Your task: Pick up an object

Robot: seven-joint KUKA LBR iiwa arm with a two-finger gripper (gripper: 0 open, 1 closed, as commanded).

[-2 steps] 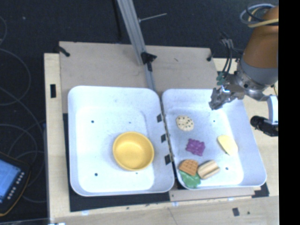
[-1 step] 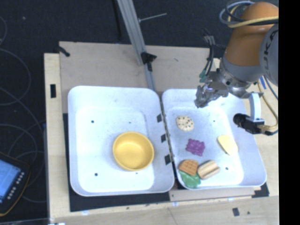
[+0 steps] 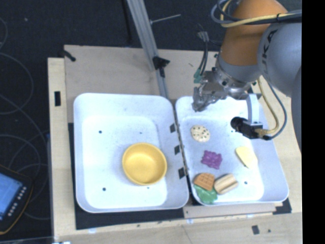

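Gripper [image 3: 199, 104] hangs over the right bin's [image 3: 269, 187] far corner, grip state unreadable
The cookie [image 3: 200, 133] lies just below it near the wall; a descent there risks clipping the rim and missing

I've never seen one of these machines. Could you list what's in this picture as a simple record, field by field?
arm: grey with an orange band, reaching in from the right
gripper: above the far left corner of the right bin, holding nothing visible
left bin: one yellow bowl
right bin, far end: round speckled cookie
right bin, middle: purple block, pale yellow wedge
right bin, near end: waffle-like piece, bread roll, green piece beneath them
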